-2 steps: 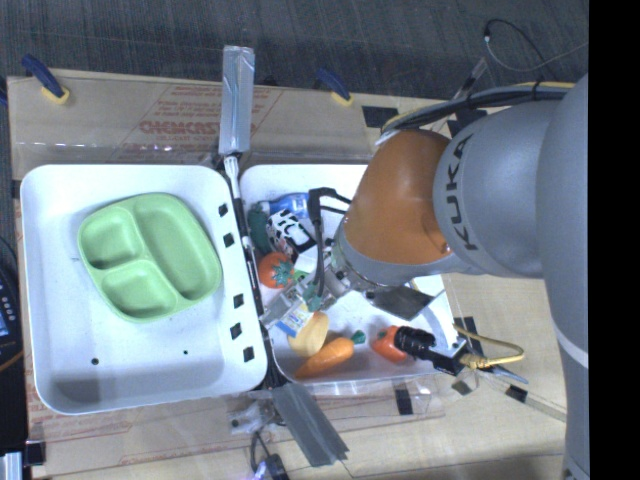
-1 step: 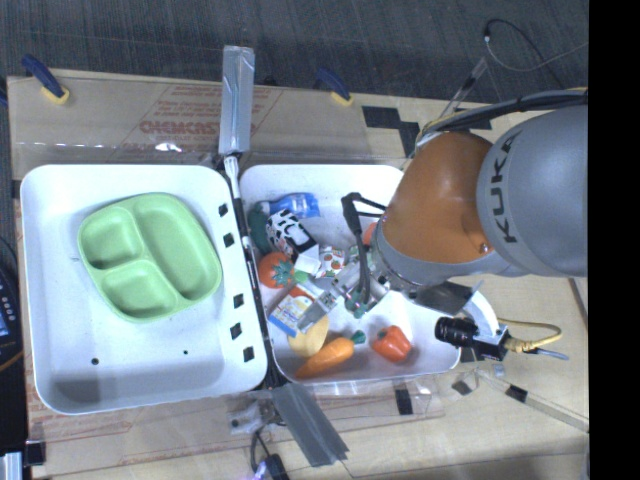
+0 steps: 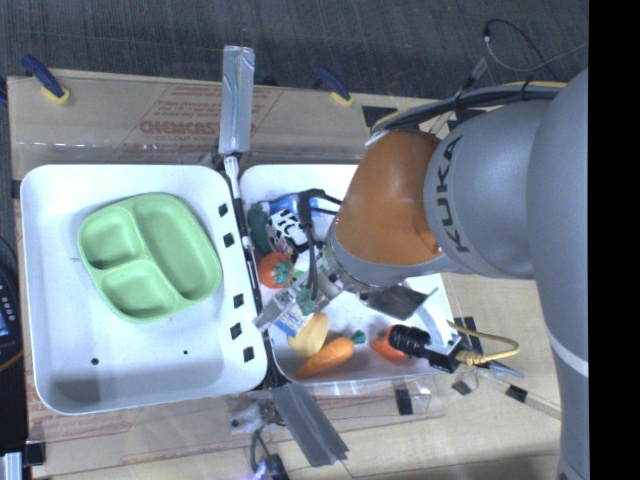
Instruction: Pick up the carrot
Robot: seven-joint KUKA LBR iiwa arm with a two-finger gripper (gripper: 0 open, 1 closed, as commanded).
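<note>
Down in the right-hand bin [image 3: 290, 181] the arm [image 3: 470, 208] is bent low, and its claw [image 3: 288, 313] hangs among the clutter at the bin's left side. Is it released or clenched? Cannot tell from this angle, and nothing can be seen gripped in it.

The carrot [image 3: 325, 356] lies just below and a touch right of the claw, flat along the bin's near wall. It is untouched, so the pick looks not yet made.

Now the trouble spots. A yellow toy [image 3: 310, 333] sits between claw and carrot, apparently touching the carrot. If the claw drops where it hangs, it would likely catch that piece instead, or squeeze both and lose both. A red-orange toy [image 3: 385, 345] sits just right of the carrot, further from the claw, so a nudge has little room to run. The near wall hugs the carrot too, and a descent too close to it could strike the rim. The carrot looks smooth and tapered, and an off-centre squeeze might shoot it sideways. Up from the claw rests a round red toy [image 3: 275, 268], another easy wrong target.
</note>
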